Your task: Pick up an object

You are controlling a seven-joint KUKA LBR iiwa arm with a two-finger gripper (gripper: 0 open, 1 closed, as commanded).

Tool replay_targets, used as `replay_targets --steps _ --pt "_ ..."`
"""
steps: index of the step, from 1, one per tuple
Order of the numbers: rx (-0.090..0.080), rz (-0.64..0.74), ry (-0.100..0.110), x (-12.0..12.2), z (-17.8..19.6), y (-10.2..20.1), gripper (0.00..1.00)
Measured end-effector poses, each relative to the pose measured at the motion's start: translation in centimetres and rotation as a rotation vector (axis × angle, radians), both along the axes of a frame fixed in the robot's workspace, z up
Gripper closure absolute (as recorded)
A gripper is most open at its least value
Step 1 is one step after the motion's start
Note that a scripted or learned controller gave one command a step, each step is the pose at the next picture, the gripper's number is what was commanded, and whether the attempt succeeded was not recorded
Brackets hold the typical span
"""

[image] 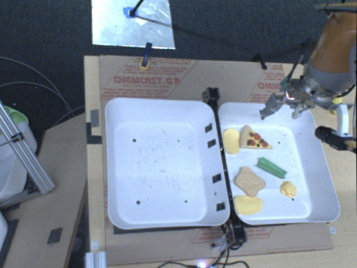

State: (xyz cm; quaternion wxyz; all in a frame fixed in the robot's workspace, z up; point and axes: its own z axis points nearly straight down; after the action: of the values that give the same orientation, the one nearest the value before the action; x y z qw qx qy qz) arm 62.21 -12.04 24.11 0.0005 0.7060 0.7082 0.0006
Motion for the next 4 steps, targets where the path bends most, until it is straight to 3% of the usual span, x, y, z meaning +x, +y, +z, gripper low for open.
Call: replay_targets --steps 1,2,3,4 --pt "0.002 -0.005 0.007 -6.4 -16.3 -0.1 0.00" --pt "0.003 -0.001 0.006 -11.3 -15.7 3.8 0.00" --pt "-0.002 0.000 -0.004 -7.6 -14.6 2.1 0.00" --pt "0.002 -0.004 0.006 -13.8 -15.8 3.2 0.00"
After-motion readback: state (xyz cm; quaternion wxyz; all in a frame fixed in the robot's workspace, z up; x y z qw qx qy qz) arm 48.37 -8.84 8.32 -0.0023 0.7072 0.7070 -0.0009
